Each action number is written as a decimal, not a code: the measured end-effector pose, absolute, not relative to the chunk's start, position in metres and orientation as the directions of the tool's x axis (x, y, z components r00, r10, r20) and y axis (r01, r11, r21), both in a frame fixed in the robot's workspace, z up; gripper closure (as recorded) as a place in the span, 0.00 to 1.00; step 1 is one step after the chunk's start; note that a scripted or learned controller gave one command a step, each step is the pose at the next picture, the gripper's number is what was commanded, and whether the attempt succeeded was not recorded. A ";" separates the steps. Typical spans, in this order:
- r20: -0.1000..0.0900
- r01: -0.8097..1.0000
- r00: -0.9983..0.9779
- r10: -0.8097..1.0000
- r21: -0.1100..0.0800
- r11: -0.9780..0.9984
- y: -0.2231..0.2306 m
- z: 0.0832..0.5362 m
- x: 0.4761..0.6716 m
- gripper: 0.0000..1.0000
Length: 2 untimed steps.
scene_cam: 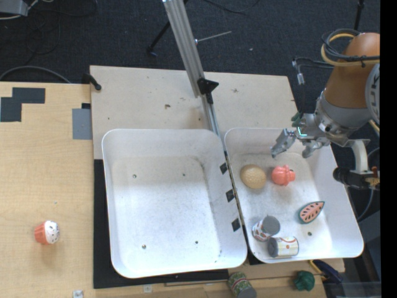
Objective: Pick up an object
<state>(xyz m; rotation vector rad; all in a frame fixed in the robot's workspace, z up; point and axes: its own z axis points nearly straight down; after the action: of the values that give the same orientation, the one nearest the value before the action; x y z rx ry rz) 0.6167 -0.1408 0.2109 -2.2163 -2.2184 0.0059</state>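
Nearest the camera, past the bench's front edge: a green toy (303, 280) and a dark, round-topped thing (239, 284), both partly cut off. On the wooden surface to the left, well apart from the bins, a small orange-and-white toy (47, 233).

In the front of the right bin (347, 244): a little can (283, 247) lying on its side, touching a grey-and-white cup (266, 227) tipped over just behind it. A bit further back and to the right, a watermelon slice (311, 212), flat on the bin floor.

Toward the middle of that bin: a tan, potato-like lump (253, 176) and a red tomato-like fruit (283, 175), side by side, near each other but not touching.

Just behind the red fruit, above the bin's back part: the gripper (295, 144), fingers spread apart, nothing between them. Every object in the bin apart from it.

Left bin (118, 166) alongside, white, speckled with dark flecks.

Farthest back: a metal rail (189, 48) slanting up from between the bins across the pale board (149, 95).
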 end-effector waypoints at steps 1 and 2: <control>0.001 1.000 -0.002 1.000 -0.003 0.002 -0.141 0.213 0.618 0.00; 0.002 1.000 -0.001 1.000 -0.009 0.001 -0.139 0.149 0.612 0.00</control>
<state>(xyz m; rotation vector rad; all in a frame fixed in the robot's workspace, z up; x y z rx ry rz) 0.6117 -0.1390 0.1494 -2.2146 -2.2169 0.0081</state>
